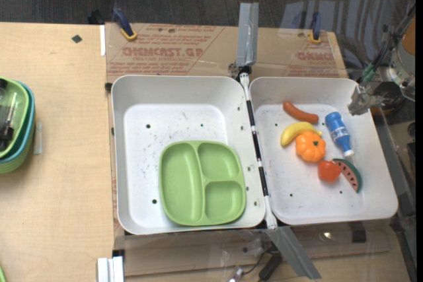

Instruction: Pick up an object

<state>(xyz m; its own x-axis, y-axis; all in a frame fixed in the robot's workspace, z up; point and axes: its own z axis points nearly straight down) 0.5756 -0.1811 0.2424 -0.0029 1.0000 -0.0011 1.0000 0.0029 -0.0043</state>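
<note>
The right bin (310, 211) holds several toy foods in a cluster. A red sausage (301, 111) lies at the back, with a yellow banana (296, 133) just in front of it. Beside the banana sits an orange fruit (310, 146). A blue bottle (337, 132) lies to their right. A red fruit (328, 170) and a watermelon slice (351, 175) are nearest the front. My gripper (362, 100) hangs over the bin's back right corner, above and right of the bottle, holding nothing that I can see.
A green divided plate (201, 181) lies in the left bin (120, 142). Stacked green bowls (14, 125) stand at the far left of the wooden bench. Cardboard (172, 49) and a metal post (248, 36) stand behind the bins.
</note>
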